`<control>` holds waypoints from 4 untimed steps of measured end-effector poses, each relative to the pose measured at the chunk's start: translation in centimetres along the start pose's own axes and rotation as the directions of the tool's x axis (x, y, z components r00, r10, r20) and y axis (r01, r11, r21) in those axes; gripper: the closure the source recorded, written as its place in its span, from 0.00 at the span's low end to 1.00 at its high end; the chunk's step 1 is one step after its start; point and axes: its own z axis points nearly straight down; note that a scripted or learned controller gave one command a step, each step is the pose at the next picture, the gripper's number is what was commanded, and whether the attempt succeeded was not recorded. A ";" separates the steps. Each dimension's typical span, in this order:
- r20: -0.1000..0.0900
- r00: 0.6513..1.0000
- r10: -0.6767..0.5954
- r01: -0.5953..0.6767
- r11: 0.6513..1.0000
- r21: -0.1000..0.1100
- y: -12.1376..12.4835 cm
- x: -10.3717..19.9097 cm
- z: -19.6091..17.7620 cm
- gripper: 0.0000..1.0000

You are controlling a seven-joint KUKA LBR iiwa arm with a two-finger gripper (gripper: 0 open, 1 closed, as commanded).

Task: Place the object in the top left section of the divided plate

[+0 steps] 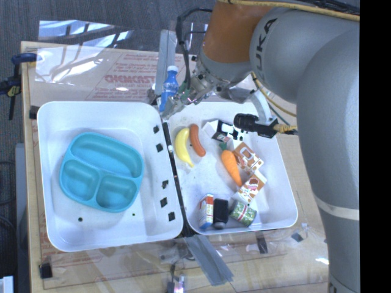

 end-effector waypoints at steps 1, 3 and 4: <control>-0.002 0.958 -0.286 0.286 0.958 0.003 -4.4 5.8 4.9 1.00; -0.002 0.820 -0.573 0.573 0.820 0.002 -8.2 16.4 6.6 1.00; -0.001 0.820 -0.572 0.572 0.820 0.001 -8.2 16.4 6.6 0.00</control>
